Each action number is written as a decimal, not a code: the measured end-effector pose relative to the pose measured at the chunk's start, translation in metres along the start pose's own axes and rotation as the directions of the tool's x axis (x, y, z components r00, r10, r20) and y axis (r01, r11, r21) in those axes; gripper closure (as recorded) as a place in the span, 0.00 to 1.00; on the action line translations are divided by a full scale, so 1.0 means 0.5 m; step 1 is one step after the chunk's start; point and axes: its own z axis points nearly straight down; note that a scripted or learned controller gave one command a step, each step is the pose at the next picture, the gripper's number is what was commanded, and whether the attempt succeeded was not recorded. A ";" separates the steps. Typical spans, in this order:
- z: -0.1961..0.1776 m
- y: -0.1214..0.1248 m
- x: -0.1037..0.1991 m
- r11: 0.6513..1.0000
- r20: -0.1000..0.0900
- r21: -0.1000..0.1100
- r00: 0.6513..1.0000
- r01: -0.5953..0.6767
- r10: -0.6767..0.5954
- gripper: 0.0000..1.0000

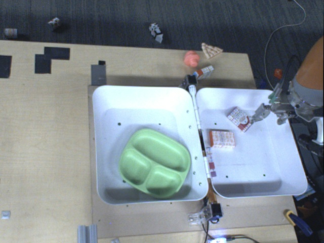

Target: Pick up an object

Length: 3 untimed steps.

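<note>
The light wooden bench point(45, 135) carries two shallow white plastic bins side by side. At the near edge, between the bins, a small clear clip with wiring point(205, 215) lies on the bench.

The left bin point(109, 110) holds a pale green moulded plastic tray point(155, 162) with three compartments. It rests in the near half of that bin, slightly tilted, its near edge close to the bin's front wall.

The right bin point(263, 181) holds two items. A small rectangular carton with orange and white print point(222, 139) lies flat near the bin's left wall. A smaller white packet with red print point(239, 119) lies farther back, just beyond the carton and apart from it.

The claw point(259, 113) reaches in from the right over the far half of the right bin. Its tip sits just beside the white packet's right end. Whether it touches the packet cannot be determined, and the spacing of its jaws cannot be determined at this resolution. Nothing is visibly held.

Beyond the bins, on the far part of the bench, lie a round pink ball point(191, 58), a tan wedge-shaped piece point(211, 50) and a small orange-and-white tube point(204, 72).
</note>
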 end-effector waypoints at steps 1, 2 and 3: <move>0.161 0.043 0.081 1.000 0.000 -0.001 1.000 0.001 -0.001 0.00; 0.136 0.048 0.082 1.000 0.001 -0.007 1.000 0.005 -0.005 1.00; 0.137 0.047 0.082 1.000 0.001 -0.007 1.000 0.006 -0.006 0.00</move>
